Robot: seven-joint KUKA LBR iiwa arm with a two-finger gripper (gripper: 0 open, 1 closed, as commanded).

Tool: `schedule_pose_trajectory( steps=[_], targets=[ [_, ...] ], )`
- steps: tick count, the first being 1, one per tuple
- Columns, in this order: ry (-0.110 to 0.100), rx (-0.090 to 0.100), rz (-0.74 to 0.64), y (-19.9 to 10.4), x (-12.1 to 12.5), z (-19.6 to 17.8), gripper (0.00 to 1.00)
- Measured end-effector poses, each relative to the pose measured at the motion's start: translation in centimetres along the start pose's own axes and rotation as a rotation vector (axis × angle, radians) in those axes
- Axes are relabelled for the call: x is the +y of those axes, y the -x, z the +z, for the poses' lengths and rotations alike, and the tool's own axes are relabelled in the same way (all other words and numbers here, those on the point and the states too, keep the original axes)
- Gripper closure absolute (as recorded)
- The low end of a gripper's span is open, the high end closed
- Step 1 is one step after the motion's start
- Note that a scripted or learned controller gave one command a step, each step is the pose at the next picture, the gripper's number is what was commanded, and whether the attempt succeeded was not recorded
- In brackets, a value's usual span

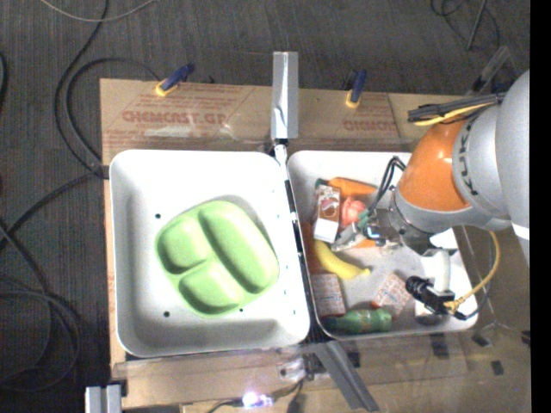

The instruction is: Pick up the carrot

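The carrot is an orange stick lying across the far left corner of the right bin, its right end hidden behind the arm's cables. My gripper hangs low over the middle of that bin, just in front of the carrot, above a red item and the banana. The wrist and cables hide what is under the gripper. Nothing can be seen held.
The right bin also holds a small brown and white carton, a snack packet, a second packet and a green bottle. A green divided plate lies in the left bin. The arm's grey body covers the right bin's right side.
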State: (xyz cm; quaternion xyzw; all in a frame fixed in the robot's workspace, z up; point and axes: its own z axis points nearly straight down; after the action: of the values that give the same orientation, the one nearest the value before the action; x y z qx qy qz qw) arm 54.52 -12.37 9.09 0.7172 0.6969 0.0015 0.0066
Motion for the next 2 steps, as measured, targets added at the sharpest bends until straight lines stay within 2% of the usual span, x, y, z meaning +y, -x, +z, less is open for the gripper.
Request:
schedule_pose_trajectory(
  steps=[1,2],
  targets=[
    [0.002,0.001,-0.001,0.0,0.2,-0.9,1.0],
    [-0.015,0.002,0.14,-0.2,5.6,-11.5,1.0]
  ],
)
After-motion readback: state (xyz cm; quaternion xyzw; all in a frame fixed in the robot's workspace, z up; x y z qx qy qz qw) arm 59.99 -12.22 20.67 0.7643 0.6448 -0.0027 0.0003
